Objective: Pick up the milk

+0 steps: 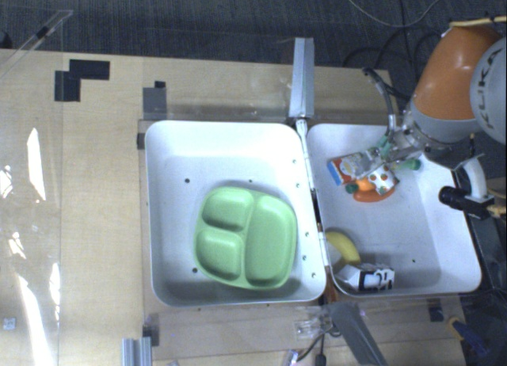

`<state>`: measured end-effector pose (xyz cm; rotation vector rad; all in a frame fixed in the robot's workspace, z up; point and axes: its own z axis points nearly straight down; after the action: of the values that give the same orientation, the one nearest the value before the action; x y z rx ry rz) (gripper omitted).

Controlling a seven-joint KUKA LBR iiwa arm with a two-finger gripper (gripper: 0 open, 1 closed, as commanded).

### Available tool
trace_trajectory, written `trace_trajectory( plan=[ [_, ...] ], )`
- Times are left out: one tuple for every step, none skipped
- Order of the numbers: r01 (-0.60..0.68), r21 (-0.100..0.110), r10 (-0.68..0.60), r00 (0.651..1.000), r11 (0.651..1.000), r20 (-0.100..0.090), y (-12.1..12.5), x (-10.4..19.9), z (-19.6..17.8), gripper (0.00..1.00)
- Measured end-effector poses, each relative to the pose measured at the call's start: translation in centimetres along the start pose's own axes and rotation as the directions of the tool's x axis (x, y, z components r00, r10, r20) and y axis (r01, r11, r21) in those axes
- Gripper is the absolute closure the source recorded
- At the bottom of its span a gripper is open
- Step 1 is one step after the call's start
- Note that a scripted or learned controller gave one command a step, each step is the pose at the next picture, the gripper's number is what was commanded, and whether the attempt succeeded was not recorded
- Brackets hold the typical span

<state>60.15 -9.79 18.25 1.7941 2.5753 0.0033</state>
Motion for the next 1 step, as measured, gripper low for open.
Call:
trace_trajectory(
  plan=[
    [-0.198, 0.003, 0.198, 0.980, 0.980, 0.000, 1.95, 2.34, 0.05, 1.00]
  ],
)
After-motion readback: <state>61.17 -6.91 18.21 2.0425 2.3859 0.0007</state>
